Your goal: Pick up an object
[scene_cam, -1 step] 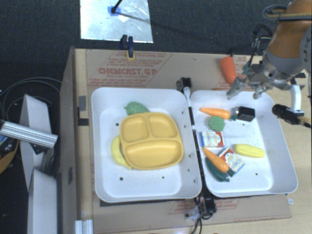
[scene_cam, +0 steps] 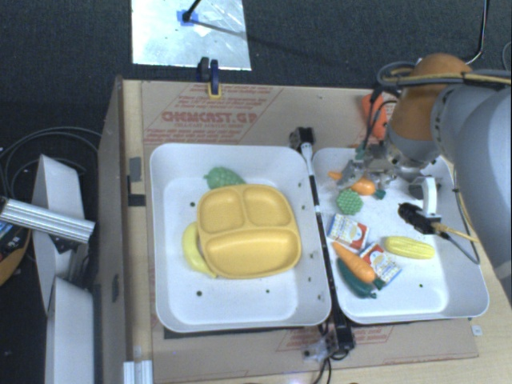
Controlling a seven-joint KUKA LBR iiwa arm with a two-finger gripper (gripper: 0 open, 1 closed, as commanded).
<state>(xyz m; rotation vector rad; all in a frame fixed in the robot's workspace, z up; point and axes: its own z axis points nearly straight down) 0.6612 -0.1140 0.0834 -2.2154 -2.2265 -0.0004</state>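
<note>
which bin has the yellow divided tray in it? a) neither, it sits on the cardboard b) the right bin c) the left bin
c: the yellow divided tray lies in the left bin, partly over a banana; the right bin holds the small toy foods.

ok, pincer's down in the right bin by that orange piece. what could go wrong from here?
1. The pincer sits among crowded things: the small orange piece lies close to the green ball, so it may nudge one while reaching for the other.
2. Carrot, cards and green pepper overlap, so a pick there could drag neighbours along.
</note>
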